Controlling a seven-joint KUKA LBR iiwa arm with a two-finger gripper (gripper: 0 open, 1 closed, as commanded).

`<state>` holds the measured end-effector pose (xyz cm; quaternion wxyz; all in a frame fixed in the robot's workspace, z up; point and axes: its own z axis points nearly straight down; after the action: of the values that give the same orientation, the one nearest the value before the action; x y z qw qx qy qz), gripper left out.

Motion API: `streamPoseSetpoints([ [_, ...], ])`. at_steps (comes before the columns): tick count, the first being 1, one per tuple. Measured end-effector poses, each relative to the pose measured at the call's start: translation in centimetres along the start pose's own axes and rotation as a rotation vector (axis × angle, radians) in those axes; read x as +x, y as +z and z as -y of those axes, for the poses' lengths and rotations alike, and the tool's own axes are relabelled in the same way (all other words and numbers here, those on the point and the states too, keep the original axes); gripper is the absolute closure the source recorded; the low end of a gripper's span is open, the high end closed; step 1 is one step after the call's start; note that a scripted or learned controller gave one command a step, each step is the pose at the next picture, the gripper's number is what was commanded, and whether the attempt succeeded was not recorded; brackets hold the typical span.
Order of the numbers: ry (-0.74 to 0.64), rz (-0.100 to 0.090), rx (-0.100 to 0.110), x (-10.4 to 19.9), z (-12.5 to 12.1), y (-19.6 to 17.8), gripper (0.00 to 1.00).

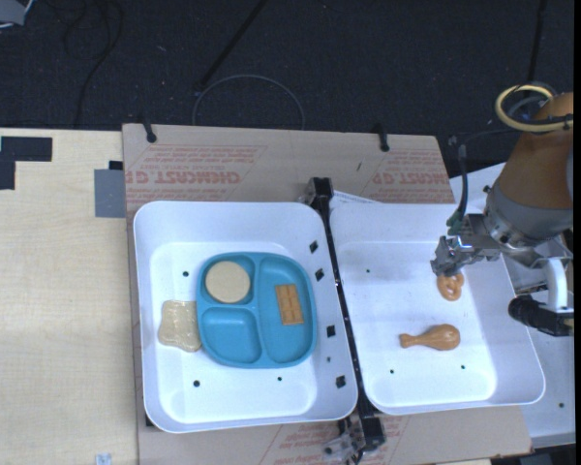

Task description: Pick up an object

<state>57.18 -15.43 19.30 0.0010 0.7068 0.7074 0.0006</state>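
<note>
Spanning most of the view, the pale wooden desk [48,289] carries a brown cardboard sheet [271,168] with red print, and on that sheet sit two shallow white bins side by side. The left bin [165,231] and the right bin [407,221] meet along a dark strip with clips at their shared edge. Above the desk lies dark carpet with loose cables.

The grey arm [533,197] with its orange band reaches in from the right edge and hangs over the right bin's upper right part.

Next in size is a blue compartment tray [247,342] lying in the left bin. Its upper left compartment holds a round tan disc [227,281], like a toy bun or cookie, and its right compartment holds a small orange-brown rectangular piece [290,304], like a cracker. Just left of the tray, touching its edge, a pale beige, bread-like piece [179,325] rests on the bin floor.

In the right bin a toy chicken drumstick [432,338] lies on its side near the middle of the floor, thick end toward the right, well apart from the arm.

The jaws [451,271] point down at the right bin's upper right area, and a small orange-brown pretzel-like toy [450,288] sits directly below them, touching or nearly so. Whether the jaws are clenched or released on it, I cannot tell.
</note>
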Motion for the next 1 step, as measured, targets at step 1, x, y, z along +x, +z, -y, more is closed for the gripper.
streamPoseSetpoints([
  [1, -0.005, -0.004, 0.006, 6.36, 0.1, -0.27, 1.0],
])
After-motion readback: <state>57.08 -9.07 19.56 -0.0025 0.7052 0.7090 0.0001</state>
